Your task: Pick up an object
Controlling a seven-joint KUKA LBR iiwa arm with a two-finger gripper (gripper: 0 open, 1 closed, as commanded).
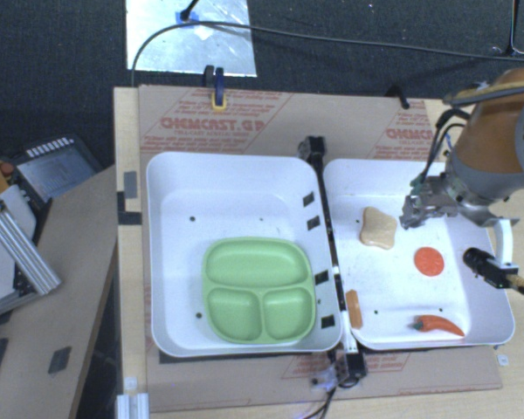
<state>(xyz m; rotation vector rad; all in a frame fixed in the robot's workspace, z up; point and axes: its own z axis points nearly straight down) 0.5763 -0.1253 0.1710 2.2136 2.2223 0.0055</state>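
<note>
The hand (417, 209) hovers in the right bin (498, 326), just beside the tan piece (378, 228); whether it is open or closed, I cannot tell from here. Nothing shows in its grip. That tan piece looks the nearest target (red disc (430, 261) close below). Best bet: centre over it, drop straight, close across its narrow width.

Arm reaching in from the right, hand lowered

The grey arm (498, 160) enters from the view's right edge, its orange band uppermost and the grey wrist below it, angled down and to the left. The hand (417, 208) hangs at the end of the wrist, dark and compact, pointing downward and left. Too small and shadowed to tell how it is set.
</note>
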